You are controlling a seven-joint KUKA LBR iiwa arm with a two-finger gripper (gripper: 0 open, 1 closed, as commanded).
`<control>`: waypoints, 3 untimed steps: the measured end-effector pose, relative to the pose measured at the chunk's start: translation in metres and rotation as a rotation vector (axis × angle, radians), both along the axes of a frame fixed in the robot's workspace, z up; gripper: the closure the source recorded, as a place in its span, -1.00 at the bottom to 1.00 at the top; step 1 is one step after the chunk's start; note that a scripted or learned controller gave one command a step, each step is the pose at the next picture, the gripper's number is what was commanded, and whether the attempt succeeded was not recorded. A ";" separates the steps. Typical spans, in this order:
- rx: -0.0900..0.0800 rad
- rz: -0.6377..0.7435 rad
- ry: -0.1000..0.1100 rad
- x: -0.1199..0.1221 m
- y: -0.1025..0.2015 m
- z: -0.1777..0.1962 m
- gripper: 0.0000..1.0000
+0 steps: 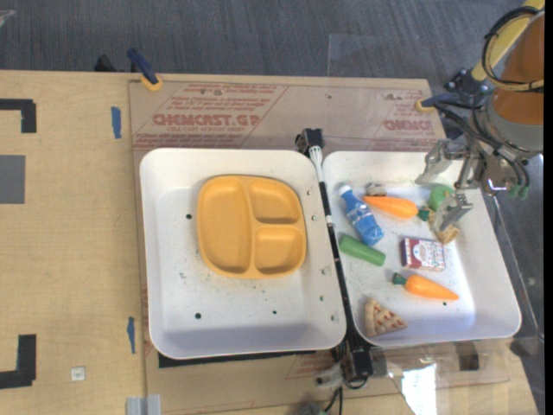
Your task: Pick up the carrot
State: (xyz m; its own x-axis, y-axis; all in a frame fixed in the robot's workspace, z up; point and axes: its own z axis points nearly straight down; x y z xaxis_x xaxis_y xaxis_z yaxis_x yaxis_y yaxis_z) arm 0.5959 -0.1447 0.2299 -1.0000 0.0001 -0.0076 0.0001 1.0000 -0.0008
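Nearest, pizza slice (pixel 381 317) by right bin (pixel 497 318) front rim, carrot (pixel 426 287) beyond, second carrot (pixel 393 206) farther back near blue bottle (pixel 360 216), gripper (pixel 451 204) hanging from arm at right, fingers spread, gripping nothing.

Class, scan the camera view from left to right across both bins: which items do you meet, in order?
Orange divided plate → blue bottle → pizza slice → red-and-white carton. The two carrots and the green piece overlap these in the order, so they are left out.
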 end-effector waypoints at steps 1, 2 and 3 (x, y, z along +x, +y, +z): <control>0.003 -0.134 0.001 0.020 -0.003 -0.103 -1.00; 0.000 -0.062 -0.007 -0.019 -0.009 -0.140 -1.00; -0.001 -0.234 0.044 0.057 0.000 -0.141 -1.00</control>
